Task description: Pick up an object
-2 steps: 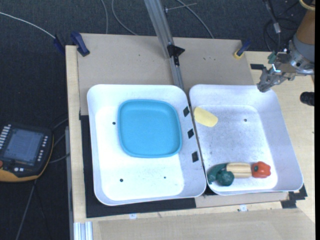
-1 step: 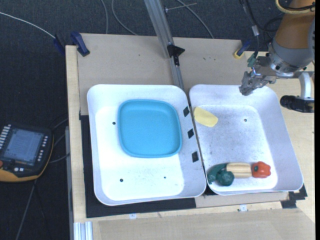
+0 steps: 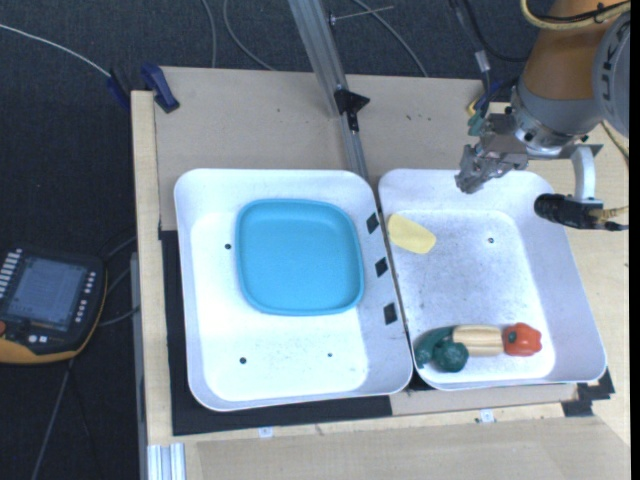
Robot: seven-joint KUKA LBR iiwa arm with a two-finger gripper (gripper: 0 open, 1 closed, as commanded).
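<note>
Gripper (image 3: 478, 176) sits over the far edge of the right bin (image 3: 560, 268), high up near its back rim, nothing between the tips. Claw state: can't tell from this angle, the tips read as one dark cluster. Candidates, all placed relative to the right bin: yellow piece (image 3: 411, 234) at its far-left corner area, close to the wall shared with the left bin (image 3: 200, 268); green item (image 3: 443, 352), tan item (image 3: 478, 340) and red item (image 3: 521, 339) packed in a row along its near rim, touching or nearly so. Blue tray (image 3: 299, 256) sits in the left bin, too wide and flat for a pinch, skip it. My read: step in hand is approach/target selection, no grasp yet. Best bet is the yellow piece: nearest to the gripper, isolated, clear floor on its right side. It looks low and flattish, so come straight down, align the jaws across its short axis, and go nearly to the bin floor before closing. Watch the left wall, one finger could clip it, so bias the approach toward the bin's middle. The cluster at the near rim is riskier: neighbours get nudged and the rim blocks a finger. Lift slowly and verify hold before translating.
</note>
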